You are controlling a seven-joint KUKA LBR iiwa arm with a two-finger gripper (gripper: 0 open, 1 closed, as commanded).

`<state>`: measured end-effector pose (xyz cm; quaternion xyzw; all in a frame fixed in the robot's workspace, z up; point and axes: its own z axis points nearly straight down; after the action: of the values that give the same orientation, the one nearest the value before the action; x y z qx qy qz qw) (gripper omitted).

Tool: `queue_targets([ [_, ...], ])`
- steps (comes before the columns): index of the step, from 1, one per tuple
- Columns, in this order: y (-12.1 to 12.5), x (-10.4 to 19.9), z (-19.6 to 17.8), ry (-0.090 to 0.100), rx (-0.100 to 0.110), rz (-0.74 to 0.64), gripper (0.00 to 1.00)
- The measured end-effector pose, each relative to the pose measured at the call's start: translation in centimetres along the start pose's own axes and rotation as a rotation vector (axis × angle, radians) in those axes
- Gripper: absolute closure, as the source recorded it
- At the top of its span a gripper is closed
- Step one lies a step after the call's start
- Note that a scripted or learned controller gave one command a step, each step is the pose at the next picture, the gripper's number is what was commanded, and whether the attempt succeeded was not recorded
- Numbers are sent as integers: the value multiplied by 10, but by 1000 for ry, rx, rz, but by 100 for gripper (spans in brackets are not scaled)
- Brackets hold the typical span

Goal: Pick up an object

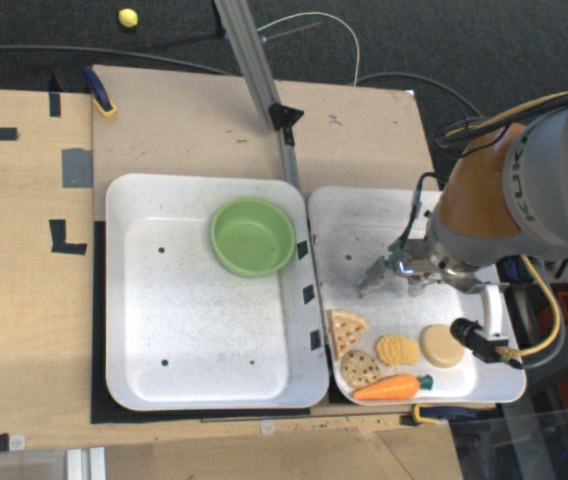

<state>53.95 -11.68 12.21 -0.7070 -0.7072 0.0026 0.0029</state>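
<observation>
The desk point(194, 118) carries two white bins; the left bin point(164, 358) holds a green bowl point(253, 236). In the right bin point(364, 218) the claw point(376, 278) hangs spread and holding nothing, far of the pizza slice point(345, 327), cookie point(360, 367) and carrot point(389, 388): nothing picked yet

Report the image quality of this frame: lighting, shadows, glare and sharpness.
Camera view: lighting is even and soft; the left white bin is bright but not blown out; the round green bowl casts only a faint shadow; the small food items, such as the orange carrot, stay reasonably sharp; the gripper looks slightly soft and small, so its fingers are hard to read.
</observation>
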Motion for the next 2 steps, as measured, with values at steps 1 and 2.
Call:
queue_targets([
  [1, 1, 1, -12, 1, -3, -2, 100],
  [2, 11, 7, -63, -1, -12, -2, 100],
])
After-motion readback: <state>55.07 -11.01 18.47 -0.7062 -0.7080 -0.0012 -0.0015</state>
